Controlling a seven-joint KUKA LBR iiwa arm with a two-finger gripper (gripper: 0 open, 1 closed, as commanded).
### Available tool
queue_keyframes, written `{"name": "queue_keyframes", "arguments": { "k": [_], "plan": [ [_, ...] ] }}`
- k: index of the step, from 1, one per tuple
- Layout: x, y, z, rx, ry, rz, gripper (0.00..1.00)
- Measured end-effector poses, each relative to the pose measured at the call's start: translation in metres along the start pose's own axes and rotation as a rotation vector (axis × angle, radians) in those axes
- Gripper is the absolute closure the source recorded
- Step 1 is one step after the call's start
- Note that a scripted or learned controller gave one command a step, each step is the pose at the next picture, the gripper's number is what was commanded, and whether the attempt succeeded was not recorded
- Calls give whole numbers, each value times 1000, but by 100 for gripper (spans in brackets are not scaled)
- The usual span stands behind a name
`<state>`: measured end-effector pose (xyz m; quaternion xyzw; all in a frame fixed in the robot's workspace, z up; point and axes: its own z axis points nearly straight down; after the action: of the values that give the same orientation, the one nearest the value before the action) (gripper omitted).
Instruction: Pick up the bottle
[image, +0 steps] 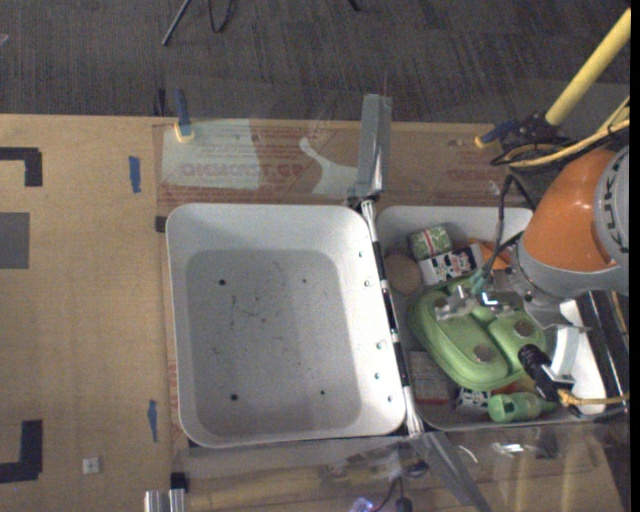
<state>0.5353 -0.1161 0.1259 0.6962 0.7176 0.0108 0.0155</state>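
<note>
Pincer (480, 296) low inside the right shallow white bin (450, 212), reaching in from the right under the grey arm with its orange band, poised above the upper edge of a pale green moulded plastic piece with round hollows (462, 338). Spread or pressed together: cannot tell from this slant. Nothing seen pinched. Small green plastic bottle (516, 406) lying on its side at the near edge of that same bin, just below the green moulded piece, apart from the pincer with the moulded piece between them. Green-and-white printed carton (430, 240) near the bin's far wall, with a white carton bearing dark print (452, 263) just beside it. Brown rounded lump (403, 272) close against the bin's left wall, next to the cartons. Left shallow white bin (270, 320) alongside, rim to rim with the right one, a few dark specks on its floor. Tan cardboard-covered counter (80, 300) under both bins, with short strips of blue tape (134, 172) towards its left.
</note>
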Motion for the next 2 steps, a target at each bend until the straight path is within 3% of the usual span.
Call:
{"name": "queue_keyframes", "arguments": {
  "k": [1,2],
  "plan": [
    [-36,50,13,-23,4,135,0],
    [-40,52,1,-34,-10,134,100]
  ]
}}
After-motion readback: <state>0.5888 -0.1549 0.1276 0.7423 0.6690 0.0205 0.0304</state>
